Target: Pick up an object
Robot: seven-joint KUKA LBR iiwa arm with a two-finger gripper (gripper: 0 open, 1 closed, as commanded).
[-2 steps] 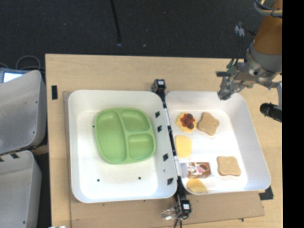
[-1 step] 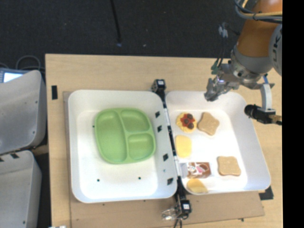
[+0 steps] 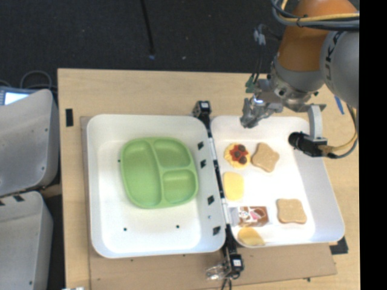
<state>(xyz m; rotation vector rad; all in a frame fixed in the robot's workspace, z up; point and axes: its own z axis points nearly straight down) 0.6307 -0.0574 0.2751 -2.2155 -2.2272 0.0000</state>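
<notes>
Just below the tool (image 3: pixel 250 121) lies a small tart (image 3: pixel 237 154), apart.

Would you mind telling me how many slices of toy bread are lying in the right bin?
2. One tan toy bread slice lies in the white right bin's upper middle, beside the round tart; the other tan slice sits lower, nearer the front right. None appears hidden.

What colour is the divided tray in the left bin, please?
Light green tray, seen in the camera view.

Green divided plate (image 3: pixel 159 171), left bin (image 3: pixel 100 222)
</notes>
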